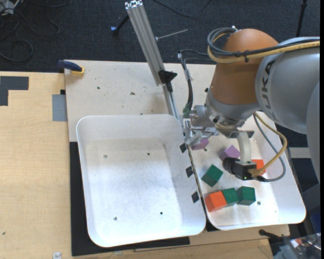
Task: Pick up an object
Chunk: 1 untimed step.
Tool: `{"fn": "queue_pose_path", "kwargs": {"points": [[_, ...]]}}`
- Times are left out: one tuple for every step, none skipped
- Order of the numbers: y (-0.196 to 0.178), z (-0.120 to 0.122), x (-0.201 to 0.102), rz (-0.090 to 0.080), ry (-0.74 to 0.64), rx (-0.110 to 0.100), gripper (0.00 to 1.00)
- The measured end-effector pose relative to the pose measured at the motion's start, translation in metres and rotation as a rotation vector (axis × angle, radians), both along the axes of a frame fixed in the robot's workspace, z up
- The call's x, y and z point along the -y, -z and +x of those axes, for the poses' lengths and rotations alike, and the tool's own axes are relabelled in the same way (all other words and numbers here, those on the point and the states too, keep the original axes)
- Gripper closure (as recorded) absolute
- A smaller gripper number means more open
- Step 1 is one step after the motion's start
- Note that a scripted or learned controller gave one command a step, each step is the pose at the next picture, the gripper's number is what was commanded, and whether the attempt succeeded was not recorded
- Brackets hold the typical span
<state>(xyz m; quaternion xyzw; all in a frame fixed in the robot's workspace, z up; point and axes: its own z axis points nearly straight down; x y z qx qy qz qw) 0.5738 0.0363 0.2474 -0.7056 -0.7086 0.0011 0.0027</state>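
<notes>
Bench: pale wood top (21, 161) with a dark carpeted floor beyond it, cables lying on the carpet.
Front row of blocks: an orange block (216, 200), a dark green block (230, 196) and a second green block (247, 195) sit touching in a line near the front of the right bin (286, 212).
Left bin: white and shallow (129, 182), speckled with small dark marks.
Middle of right bin: a green block (211, 175) lies tilted just beside the divider between the bins; a purple block (232, 152) lies further right, near a black part hanging off the arm.
Gripper: it (197, 140) hangs low over the back-left corner of the right bin, close to the divider; whether the fingers are apart or closed I cannot tell.
Block at gripper: a purple block (202, 143) sits right at the fingertips, but a grasp is not visible.
Arm: grey with an orange band (243, 69), reaching in from the right.
Back: a slanted metal rail (148, 42) and a small blue-and-yellow clamp (70, 66) at the bench's far edge.
</notes>
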Motion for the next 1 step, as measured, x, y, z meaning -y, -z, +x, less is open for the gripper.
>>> {"fn": "queue_pose_path", "kwargs": {"points": [[0.0054,-0.0133,-0.0403,-0.001,0.001,-0.001,1.0]]}}
